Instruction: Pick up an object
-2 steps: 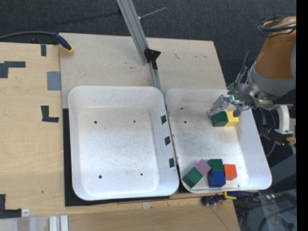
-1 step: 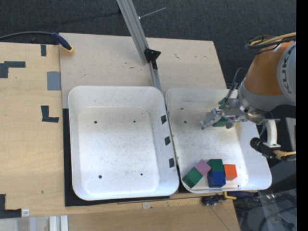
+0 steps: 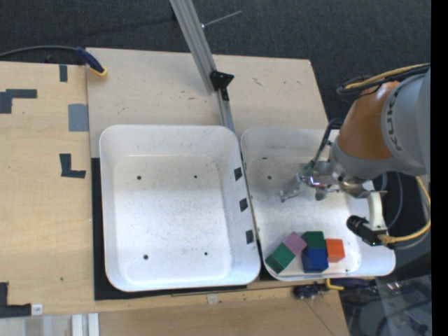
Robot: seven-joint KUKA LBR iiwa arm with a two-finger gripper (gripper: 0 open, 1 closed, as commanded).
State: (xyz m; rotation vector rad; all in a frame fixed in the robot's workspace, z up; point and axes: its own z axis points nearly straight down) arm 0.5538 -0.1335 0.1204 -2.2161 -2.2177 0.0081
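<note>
Camera view: the gripper (image 3: 292, 190) hangs over the middle of the right bin (image 3: 266, 145), its fingers apart with nothing between them. The blocks sit clustered at that bin's near edge, well apart from the gripper: green block (image 3: 281, 257), purple block (image 3: 295, 243), blue block (image 3: 315, 259), orange block (image 3: 335, 249) (all untouched). Judged from this, no pick is made yet; approach, descent and grasp remain.

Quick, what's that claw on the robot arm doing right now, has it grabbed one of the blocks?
Gripper: over bare floor of the right bin, nothing between its fingers; open or closed cannot be told. The blocks lie apart from it.
</note>
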